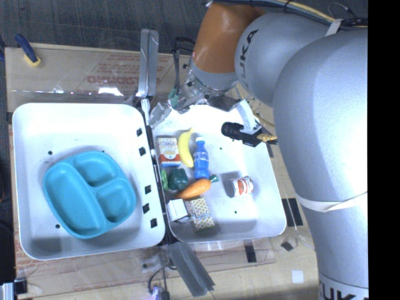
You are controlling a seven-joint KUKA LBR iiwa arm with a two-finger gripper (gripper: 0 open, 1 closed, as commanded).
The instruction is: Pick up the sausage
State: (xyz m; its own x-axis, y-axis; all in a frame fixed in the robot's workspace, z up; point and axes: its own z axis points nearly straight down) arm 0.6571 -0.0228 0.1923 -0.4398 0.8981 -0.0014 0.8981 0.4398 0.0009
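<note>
Hovering at the right bin's [275,224] corner, your gripper [176,99] shows no sausage, its grip unreadable; the whole pickup looks left to do.

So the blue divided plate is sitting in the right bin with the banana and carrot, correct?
Not quite. The camera view shows the blue divided plate in the left bin, by itself. The banana and carrot lie in the right bin, among the other small items.
</note>
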